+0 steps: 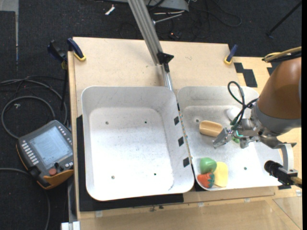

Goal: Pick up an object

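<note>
The arm (280, 104) reaches in over the right edge of the bench (124, 63). Its orange band sits high above the right side of the right bin (192, 96), with the grey wrist below it bent down and to the left. The gripper (222, 139) hangs over the middle of that bin's floor with its tip pointing left, toward the wall the two bins share. From this slant it is not possible to tell whether the claw is apart or together, and nothing can be seen clamped in it.

A tan block (211, 128) lies on the bin floor just beside the gripper's tip, on its far left side. Whether the two touch cannot be made out.

Three more small things huddle in the near left corner of the right bin, well apart from the gripper. These are a green piece (207, 164), a yellow piece (221, 174) against its right side, and a red piece (205, 179) at the near rim, touching both.

The left bin (91, 99) lies alongside, its right wall pressed to the right bin's left wall. A grey metal rail (146, 25) slants down from the far edge of the bench to where the bins meet.
</note>
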